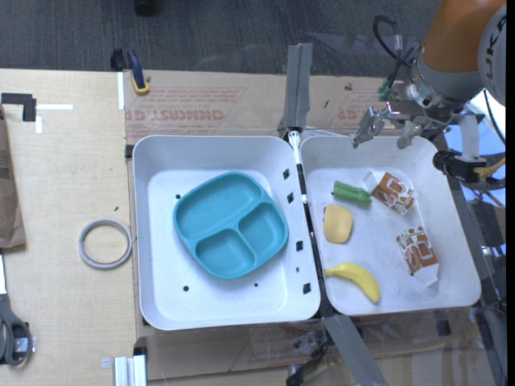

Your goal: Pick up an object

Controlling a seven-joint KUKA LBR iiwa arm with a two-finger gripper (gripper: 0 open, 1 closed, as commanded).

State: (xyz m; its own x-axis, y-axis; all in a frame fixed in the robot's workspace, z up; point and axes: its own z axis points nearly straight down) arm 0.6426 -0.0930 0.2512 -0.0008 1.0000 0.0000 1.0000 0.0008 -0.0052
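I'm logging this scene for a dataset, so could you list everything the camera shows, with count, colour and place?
bins: 2, white, side by side on the bench
divided plate: 1, teal, in the left bin
green object: 1, green, right bin, upper middle
yellow piece: 1, pale yellow, right bin, below the green object
banana: 1, yellow, right bin, near front
snack packets: 2, white and brown, right bin, right side
tape ring: 1, grey, on the bench left of the bins
scissors: 1, grey handles, lower left edge
pincer: 1, grey metal, above the right bin's back rim, holding nothing
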